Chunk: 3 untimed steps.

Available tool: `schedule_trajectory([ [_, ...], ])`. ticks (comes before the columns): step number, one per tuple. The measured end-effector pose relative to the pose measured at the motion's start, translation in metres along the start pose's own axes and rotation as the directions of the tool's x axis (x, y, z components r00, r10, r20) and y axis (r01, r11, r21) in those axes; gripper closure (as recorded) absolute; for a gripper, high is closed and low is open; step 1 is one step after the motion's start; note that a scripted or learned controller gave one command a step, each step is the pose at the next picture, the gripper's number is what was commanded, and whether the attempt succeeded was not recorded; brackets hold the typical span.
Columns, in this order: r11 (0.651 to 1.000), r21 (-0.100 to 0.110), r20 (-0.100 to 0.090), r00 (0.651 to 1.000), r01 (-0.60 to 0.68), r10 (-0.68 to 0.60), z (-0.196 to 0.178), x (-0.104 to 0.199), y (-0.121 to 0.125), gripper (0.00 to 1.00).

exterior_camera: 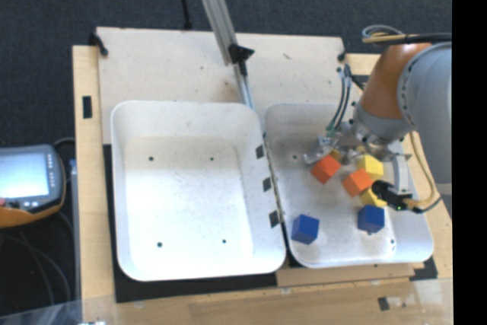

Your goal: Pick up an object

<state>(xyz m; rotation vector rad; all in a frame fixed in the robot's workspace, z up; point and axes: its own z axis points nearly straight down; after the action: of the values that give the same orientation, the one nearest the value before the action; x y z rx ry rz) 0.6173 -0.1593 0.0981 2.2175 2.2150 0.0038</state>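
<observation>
**Bench inventory, right bin occupied**

Wooden bench (87, 186) carried two white bins. Right bin (293, 129) held two orange blocks (326, 168), yellow blocks (371, 164) and two blue cubes (305, 228). Gripper (351, 152) hung among them; finger state could not be told, possibly obscured by the wrist.

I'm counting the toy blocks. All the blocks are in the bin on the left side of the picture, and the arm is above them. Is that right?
Not quite. The camera view shows the blocks, like the blue block and orange block, in the right bin, not the left. The arm is above them.
</observation>
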Motion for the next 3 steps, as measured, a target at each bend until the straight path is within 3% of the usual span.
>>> schedule_trajectory([
  [1, 1.000, 0.003, 0.000, 1.000, 0.007, -0.007, -0.011, 0.001, -0.001, 1.00],
  [2, 1.000, 0.005, 0.002, 1.000, 0.009, -0.009, -0.010, 0.001, -0.001, 0.00],
  [3, 1.000, 0.005, -0.001, 1.000, 0.001, -0.001, 0.001, 0.012, -0.032, 0.00],
])
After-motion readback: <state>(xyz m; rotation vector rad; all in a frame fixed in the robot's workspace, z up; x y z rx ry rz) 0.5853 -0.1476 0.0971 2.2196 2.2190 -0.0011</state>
